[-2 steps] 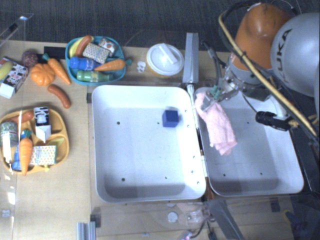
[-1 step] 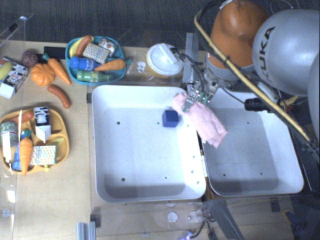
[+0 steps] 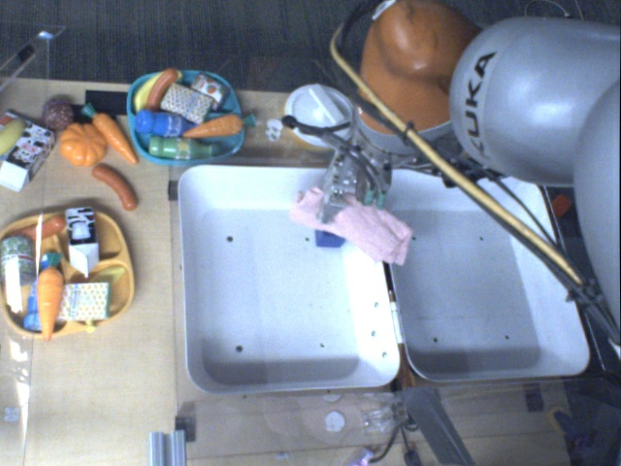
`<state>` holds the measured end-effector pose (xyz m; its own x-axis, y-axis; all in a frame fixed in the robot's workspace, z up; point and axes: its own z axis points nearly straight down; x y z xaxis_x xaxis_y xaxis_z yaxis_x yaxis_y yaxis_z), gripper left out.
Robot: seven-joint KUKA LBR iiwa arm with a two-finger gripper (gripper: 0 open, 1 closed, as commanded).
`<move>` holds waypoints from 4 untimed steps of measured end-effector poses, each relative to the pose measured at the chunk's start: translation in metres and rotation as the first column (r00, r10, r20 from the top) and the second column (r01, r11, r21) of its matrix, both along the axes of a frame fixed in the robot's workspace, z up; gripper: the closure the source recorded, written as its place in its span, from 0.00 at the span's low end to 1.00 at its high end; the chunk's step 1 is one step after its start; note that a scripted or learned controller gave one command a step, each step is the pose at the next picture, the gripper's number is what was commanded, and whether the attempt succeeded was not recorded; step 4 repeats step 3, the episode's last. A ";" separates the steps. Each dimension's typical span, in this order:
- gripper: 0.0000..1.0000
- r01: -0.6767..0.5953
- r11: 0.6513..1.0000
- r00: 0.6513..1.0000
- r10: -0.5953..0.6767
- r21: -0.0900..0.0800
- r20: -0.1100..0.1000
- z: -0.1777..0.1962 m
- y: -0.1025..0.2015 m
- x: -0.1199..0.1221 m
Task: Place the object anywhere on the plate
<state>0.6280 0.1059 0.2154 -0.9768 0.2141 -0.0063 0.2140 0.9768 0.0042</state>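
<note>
Pink cloth [image 3: 361, 227] is what you're after, and it's draped over the far end of the wall between the two bins, one end in the left bin [image 3: 243, 357], the other over the right bin [image 3: 505, 357]. Your gripper [image 3: 342, 200] is right on top of it, the grey arm [image 3: 543, 85] with its orange band [image 3: 412, 42] looming over the far edge. Whether those fingers are spread or clamped on the fabric, you can't tell from this angle; the wrist hides too much, so don't count it as a grasp. A small blue block [image 3: 330, 238] peeks out from under the near edge of the cloth, touching it.

Now, the plate: there's a white round dish [image 3: 312, 110] just beyond the bins' far edge, close behind the gripper, and that looks like your likeliest target. The cloth is not on it, so by this view the placing is not done. What's left, as you'd judge it: a confirmed hold, a lift clear of the rim, a short carry back, and a release.

Off to the left, a blue basket [image 3: 146, 144] and a yellow tray [image 3: 121, 260] of toy food sit well apart.
</note>
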 end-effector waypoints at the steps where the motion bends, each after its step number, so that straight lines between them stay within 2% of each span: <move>1: 1.00 -0.214 0.977 0.977 0.214 -0.001 0.002 0.006 0.061 0.000; 2: 1.00 -0.218 0.976 0.976 0.218 0.000 0.001 0.010 0.113 0.008; 3: 0.00 -0.217 0.976 0.976 0.217 0.000 0.001 0.010 0.113 0.008; 4: 0.00 -0.217 0.976 0.976 0.217 0.000 0.001 0.010 0.113 0.008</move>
